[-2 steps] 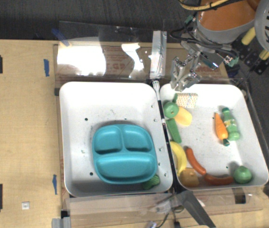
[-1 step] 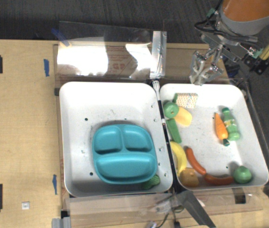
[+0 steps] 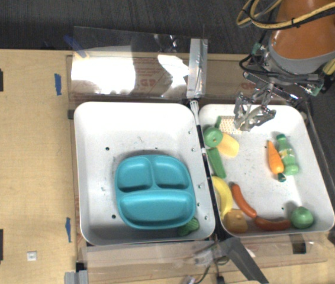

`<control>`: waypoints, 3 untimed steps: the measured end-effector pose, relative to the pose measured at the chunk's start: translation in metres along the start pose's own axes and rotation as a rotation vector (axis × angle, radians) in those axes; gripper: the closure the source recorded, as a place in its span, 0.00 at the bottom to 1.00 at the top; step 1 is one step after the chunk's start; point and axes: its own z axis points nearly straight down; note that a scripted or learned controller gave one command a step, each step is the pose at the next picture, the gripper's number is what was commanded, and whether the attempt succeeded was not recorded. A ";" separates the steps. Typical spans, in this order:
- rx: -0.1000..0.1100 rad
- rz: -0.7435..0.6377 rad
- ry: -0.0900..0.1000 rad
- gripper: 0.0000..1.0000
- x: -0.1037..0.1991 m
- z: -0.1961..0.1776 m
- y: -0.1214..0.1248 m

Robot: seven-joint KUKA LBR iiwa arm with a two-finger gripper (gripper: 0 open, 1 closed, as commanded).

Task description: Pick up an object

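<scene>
While the big grey and orange arm [image 3: 306, 22] hangs over the bench at about two o'clock, two white bins sit side by side below it. Left bin [image 3: 96, 135] has a blue tray [image 3: 154, 189] with three parts in it, lying toward six o'clock, and a small green thing [image 3: 190, 225] peeks out at the tray's five o'clock corner. Right bin [image 3: 318, 176] is full of toy food. A green pepper [image 3: 216, 161] and a yellow banana [image 3: 222, 195] lie along its nine o'clock wall. Near six o'clock sit a brown potato [image 3: 235, 220], a red sausage [image 3: 243, 200] and a green ball [image 3: 302, 216]. An orange carrot [image 3: 274, 157] lies at three o'clock. The gripper [image 3: 254, 114] hangs at twelve o'clock in that bin, just above a yellow piece [image 3: 228, 145]. I cannot tell how wide its fingers are, and I see nothing held in them.
</scene>
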 end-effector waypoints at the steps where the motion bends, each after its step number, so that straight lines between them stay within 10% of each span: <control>1: 0.005 -0.106 -0.003 1.00 0.003 -0.026 0.007; 2: 0.003 -0.160 -0.003 1.00 -0.021 -0.033 -0.028; 3: 0.000 -0.383 -0.001 1.00 -0.009 -0.012 0.001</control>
